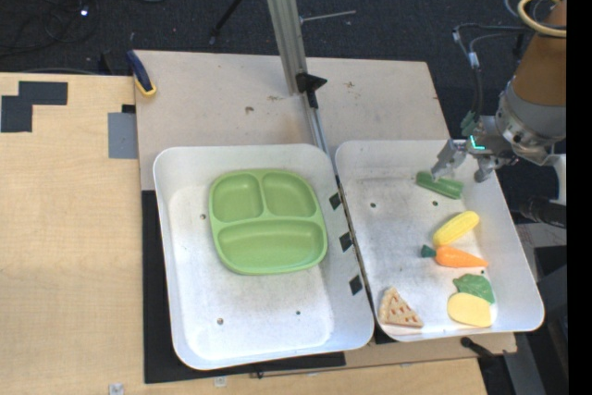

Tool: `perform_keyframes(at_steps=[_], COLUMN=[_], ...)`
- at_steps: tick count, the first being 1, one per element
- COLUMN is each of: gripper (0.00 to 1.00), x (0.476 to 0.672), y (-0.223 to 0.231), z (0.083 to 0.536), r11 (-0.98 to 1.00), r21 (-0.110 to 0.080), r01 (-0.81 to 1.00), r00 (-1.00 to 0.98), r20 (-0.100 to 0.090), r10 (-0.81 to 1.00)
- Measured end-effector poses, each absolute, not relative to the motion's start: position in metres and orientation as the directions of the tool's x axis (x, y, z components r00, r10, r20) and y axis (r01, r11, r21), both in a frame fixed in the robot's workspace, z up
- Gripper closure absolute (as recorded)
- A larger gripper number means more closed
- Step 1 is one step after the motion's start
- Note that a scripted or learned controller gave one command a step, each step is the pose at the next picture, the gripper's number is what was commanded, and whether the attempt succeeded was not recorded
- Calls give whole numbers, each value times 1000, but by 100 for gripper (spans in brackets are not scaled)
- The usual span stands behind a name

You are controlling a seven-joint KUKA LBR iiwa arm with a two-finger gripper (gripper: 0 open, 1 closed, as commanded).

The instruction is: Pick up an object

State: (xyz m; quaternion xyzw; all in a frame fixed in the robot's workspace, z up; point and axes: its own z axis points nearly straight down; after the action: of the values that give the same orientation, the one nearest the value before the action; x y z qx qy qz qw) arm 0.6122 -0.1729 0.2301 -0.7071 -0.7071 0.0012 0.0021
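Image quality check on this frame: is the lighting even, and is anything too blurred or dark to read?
Camera view: both white bins evenly lit, soft shadows only; green divided plate and toy corn sharp; the hand is small and soft-edged, so its state is unreadable; floor behind the bench is dark.

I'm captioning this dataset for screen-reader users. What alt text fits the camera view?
A grey robot arm's gripper hovers at the far edge of the right white bin, just above a green toy piece. That bin also holds toy corn, a carrot, a sandwich wedge and a yellow-green piece; the left bin holds a green divided plate.
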Motion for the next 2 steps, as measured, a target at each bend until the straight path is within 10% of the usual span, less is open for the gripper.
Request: perform_keyframes(at_steps=[2], gripper=[0], x=[618], y=[-167], z=[170], r11=[4], r21=[-8], r01=[1000], r00=[-4], r20=[2], r10=[1000])
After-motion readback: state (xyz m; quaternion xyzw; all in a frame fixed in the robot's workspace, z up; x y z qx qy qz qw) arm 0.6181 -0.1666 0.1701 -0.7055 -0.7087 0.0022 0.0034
